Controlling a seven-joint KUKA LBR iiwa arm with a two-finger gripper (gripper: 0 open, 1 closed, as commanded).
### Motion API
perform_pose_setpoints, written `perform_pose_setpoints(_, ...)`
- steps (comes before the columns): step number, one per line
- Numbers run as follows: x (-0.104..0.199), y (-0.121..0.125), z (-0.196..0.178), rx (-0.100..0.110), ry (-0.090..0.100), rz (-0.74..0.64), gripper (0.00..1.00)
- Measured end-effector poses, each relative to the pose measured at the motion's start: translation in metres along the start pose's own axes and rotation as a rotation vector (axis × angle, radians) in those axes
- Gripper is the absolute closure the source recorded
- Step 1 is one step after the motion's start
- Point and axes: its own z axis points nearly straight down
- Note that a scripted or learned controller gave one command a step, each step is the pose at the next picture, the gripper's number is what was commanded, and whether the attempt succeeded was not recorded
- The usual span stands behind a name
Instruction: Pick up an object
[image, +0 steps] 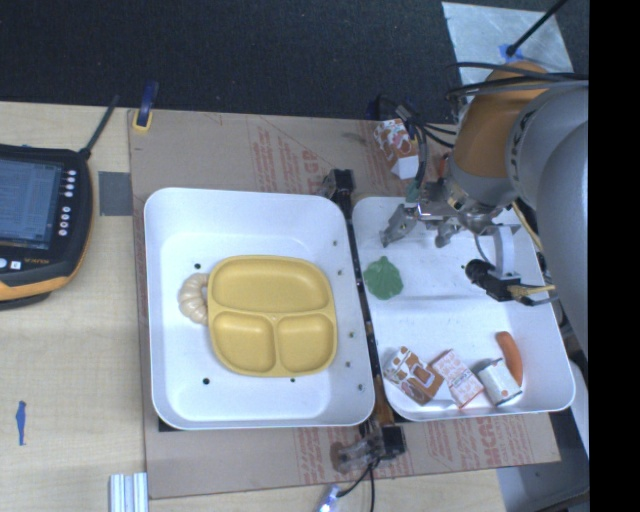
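The tool (420, 228) is hovering over the right bin's (545, 400) far end, fingers spread and holding nothing. The nearest thing, a green lump (383, 278), is lying just below-left of it, near the bin's left wall.

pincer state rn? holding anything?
Pincer: open, nothing between its fingers; it sits over the far end of the right bin, up and right of the green object.
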Motion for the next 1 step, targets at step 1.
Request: perform_pose_setpoints(1,0.0049,-0.0281,0.0292,-0.001,-0.001,0.001,0.0)
